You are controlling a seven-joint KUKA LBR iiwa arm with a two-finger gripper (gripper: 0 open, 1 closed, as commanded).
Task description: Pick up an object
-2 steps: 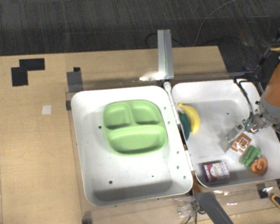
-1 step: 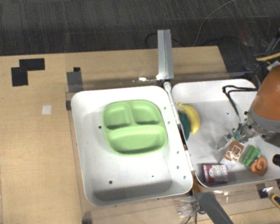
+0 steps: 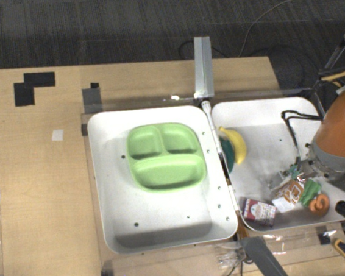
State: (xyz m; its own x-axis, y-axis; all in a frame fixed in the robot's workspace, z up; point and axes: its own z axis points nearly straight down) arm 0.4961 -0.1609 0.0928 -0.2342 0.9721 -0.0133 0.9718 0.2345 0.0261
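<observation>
A green divided plate point(image 3: 164, 156) lay in the left bin point(image 3: 110, 190). The right bin point(image 3: 262, 115) held a banana point(image 3: 236, 145), a dark carton point(image 3: 257, 212) and snack packets point(image 3: 294, 190) beneath the arm point(image 3: 343, 131).

You have open floor across the far half of the right bin point(image 3: 261, 109). Along its near wall a dark carton point(image 3: 257, 212), packets point(image 3: 293, 190) and an orange toy point(image 3: 318, 204) crowd together; a yellow-green object point(image 3: 233, 146) hugs the left wall.
</observation>
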